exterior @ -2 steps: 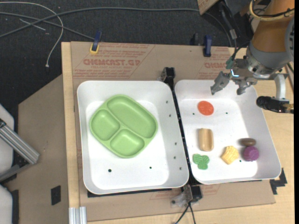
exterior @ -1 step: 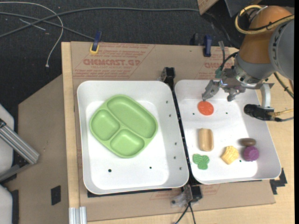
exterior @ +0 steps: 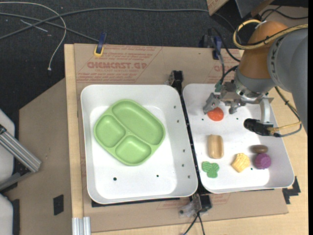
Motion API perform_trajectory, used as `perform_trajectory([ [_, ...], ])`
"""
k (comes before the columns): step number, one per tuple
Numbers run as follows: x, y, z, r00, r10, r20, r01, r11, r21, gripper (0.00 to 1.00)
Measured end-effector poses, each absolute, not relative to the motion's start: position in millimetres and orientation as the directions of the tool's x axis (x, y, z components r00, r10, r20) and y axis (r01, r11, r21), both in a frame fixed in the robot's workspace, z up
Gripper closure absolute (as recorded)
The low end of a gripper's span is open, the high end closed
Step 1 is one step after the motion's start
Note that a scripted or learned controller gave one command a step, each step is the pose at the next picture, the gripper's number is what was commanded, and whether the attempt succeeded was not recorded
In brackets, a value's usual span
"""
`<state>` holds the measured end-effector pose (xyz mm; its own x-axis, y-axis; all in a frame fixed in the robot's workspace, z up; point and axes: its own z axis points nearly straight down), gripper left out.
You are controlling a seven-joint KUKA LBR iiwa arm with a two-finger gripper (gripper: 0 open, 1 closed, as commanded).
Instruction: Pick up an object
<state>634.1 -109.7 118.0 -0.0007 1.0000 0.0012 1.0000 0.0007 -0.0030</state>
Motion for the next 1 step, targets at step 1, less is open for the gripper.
perform_trajectory([
  [1, 635.2, -109.7, 130.7, 0.0, 1.0, 0.001, 1.0, 0.0, 0.001, 1.0],
])
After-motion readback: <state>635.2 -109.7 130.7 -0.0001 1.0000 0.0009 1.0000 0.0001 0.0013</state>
